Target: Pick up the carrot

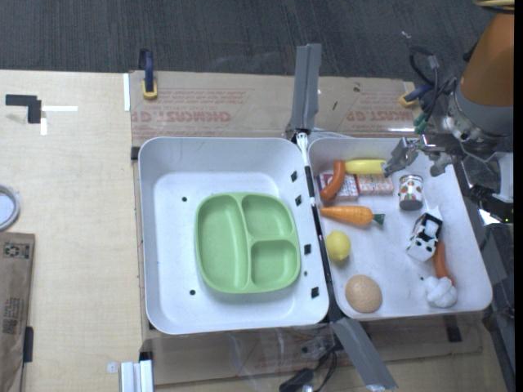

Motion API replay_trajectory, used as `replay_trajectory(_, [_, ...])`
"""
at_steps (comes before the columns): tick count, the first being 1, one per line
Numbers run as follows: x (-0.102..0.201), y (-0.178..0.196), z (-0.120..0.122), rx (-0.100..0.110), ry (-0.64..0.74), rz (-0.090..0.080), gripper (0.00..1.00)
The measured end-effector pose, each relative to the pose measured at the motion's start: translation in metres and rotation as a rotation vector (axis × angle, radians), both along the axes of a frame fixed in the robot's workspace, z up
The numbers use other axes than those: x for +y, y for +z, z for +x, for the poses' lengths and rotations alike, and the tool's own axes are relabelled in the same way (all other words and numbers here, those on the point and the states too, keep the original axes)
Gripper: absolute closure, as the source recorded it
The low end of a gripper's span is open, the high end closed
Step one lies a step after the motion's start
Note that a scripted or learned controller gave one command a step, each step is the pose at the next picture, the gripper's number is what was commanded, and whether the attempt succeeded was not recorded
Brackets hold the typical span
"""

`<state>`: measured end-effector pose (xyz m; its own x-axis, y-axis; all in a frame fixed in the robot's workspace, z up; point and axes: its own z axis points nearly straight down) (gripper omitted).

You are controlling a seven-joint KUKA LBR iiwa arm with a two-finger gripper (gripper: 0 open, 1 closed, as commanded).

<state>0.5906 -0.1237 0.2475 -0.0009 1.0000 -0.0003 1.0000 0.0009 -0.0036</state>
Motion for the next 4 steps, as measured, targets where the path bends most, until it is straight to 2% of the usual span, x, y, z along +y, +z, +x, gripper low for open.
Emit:
replay_trajectory(1, [0.023,-0.138,-0.003,-0.003,0.042,0.001,0.00])
replay_trajectory(2, [0.027,-0.147,-0.006,-0.022,0.160,-0.003,0.00])
replay_trajectory(3, [0.022,-0.130,-0.002,-0.038,0.151,-0.008,1.00])
replay_trajectory(4, [-0.001,-0.143,-0.003,-0.027,-0.006,0.007,1.00])
